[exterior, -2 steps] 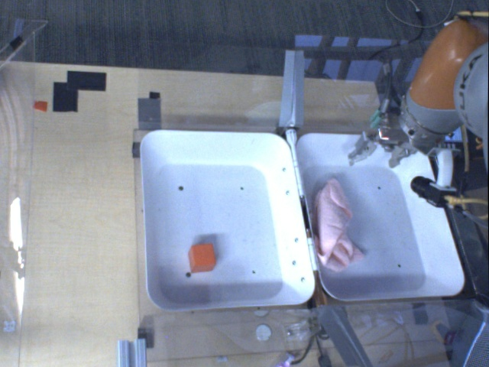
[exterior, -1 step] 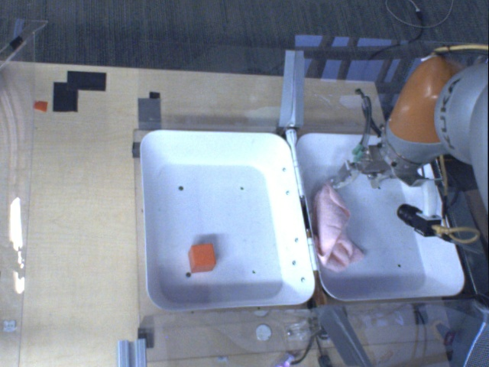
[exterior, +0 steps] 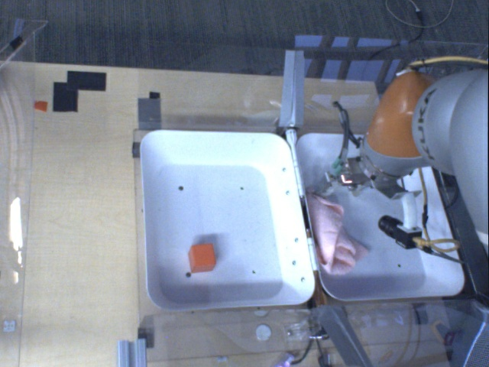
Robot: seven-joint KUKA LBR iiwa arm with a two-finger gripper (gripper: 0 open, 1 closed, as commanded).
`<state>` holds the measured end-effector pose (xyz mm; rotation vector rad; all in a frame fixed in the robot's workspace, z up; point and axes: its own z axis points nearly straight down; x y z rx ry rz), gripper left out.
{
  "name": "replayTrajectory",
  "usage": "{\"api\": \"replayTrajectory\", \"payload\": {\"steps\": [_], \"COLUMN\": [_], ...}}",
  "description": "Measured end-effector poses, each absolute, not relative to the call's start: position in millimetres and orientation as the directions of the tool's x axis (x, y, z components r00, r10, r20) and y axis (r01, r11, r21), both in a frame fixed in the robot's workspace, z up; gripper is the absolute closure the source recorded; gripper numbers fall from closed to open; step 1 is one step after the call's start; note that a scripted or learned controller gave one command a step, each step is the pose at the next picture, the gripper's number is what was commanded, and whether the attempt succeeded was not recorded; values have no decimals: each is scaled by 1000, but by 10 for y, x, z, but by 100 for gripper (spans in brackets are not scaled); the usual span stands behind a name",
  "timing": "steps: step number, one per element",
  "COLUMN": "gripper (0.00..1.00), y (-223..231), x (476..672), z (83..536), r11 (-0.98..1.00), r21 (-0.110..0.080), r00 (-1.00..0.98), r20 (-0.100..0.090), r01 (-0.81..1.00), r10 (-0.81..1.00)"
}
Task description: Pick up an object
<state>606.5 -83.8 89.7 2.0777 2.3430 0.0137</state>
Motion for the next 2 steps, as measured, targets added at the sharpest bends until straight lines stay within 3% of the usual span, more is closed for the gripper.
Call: {"api": "replayTrajectory", "payload": {"steps": [1, 2], "gripper": [0, 0], "y": [-1256, -984], "x": [6064, 6095], "z": [1460, 904], "r11": [38, 152], "r21": [10, 14], "r00": [-38, -152], "r20": [-2, -3], "r01": [999, 988], "r10": [999, 988]}}
